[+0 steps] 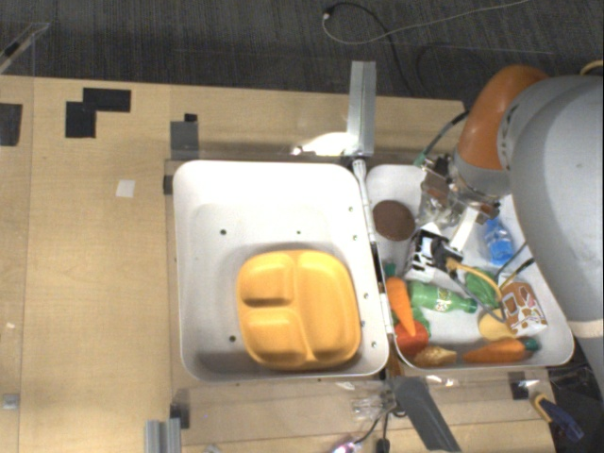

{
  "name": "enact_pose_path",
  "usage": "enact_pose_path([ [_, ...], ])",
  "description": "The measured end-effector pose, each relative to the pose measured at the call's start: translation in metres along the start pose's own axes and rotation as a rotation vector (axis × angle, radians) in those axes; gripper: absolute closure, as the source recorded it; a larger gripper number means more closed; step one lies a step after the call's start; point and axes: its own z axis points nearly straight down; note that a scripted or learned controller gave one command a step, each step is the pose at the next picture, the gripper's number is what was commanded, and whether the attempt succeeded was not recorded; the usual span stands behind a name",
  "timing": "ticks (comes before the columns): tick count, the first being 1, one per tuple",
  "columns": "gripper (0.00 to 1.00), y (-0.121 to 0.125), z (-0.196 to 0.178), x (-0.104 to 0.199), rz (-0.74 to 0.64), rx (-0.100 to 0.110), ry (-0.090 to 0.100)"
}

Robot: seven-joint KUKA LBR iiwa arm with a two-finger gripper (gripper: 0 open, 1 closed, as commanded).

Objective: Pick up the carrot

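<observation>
Camera view: carrot half-hidden among clutter

No readable text from my side.
The brown-white packet in the right bin has print, too blurred to read.

Two bins sit side by side on the bench. The left bin holds a divided tray toward its near side. The gripper hangs over the right bin, where everything else is crowded. Left of the jaws and a little behind lies a round cup. Just before them lies a bottle, with the carrot at its left, against the wall the bins share. Right of the jaws lies a banana, and further right a small carton. Nearest the front wall (well before the jaws) lie a second carrot and a bread roll.
</observation>
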Motion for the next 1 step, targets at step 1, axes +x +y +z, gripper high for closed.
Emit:
enact_pose_path([
  [1,1.0,-0.0089,0.0108,-0.0462,0.166,0.002,-0.004],
])
